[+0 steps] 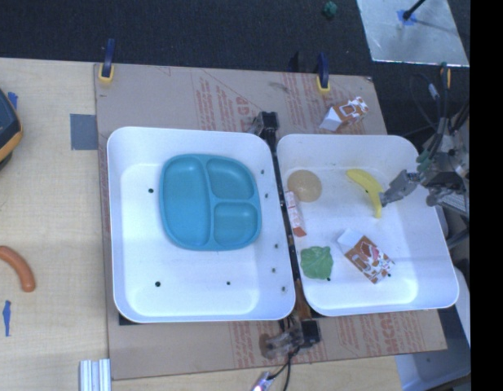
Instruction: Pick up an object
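While I watch from my remote seat, I see a pale wooden table [47,218] with dark carpeted floor [194,15] beyond its far edge. I take the right bin as my landmark. A brown cardboard sheet [227,92] lies under the right bin [430,292], clamped along its far edge. Touching the right bin's left wall sits the left bin [129,292], carrying a blue sectioned plate [210,202]. Far left of the right bin, a yellow and dark device [0,133] pokes in at the table edge, and a toy sausage [16,267] lies on bare wood.

Inside the right bin I count a yellow banana [365,187] near the far right part, a red and white packet [366,257] toward the near side, a green lump [316,262] near the left wall, a tan round piece [305,185] at the far left, and a thin red stick [294,213] along the left wall. Another small carton [344,114] lies on the cardboard just beyond the right bin's far rim.

My pincer [394,189] hangs just right of the banana over the right bin; I cannot tell whether it is spread or pressed together.
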{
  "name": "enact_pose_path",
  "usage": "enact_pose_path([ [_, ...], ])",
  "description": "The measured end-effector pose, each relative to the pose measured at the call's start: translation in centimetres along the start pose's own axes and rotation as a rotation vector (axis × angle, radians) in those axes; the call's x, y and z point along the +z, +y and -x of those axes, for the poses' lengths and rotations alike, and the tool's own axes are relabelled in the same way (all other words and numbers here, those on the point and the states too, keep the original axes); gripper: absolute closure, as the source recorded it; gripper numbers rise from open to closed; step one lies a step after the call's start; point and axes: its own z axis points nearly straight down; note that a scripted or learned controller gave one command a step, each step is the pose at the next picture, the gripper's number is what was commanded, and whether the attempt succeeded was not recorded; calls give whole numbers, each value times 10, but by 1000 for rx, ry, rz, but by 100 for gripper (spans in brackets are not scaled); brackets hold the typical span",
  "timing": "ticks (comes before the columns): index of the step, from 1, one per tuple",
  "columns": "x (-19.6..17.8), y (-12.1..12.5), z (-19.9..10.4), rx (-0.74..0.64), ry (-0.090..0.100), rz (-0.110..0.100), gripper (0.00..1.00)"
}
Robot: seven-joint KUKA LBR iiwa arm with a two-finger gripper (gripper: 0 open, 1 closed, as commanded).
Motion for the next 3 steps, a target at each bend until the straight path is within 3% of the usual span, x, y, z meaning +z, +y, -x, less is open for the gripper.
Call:
enact_pose_path([
  [1, 117, -35, -21, -1, 0, -1, 0],
  [2, 144, -21, -8, -1, -1, 4, 0],
  [3, 133, -20, -8, -4, -2, 5, 100],
])
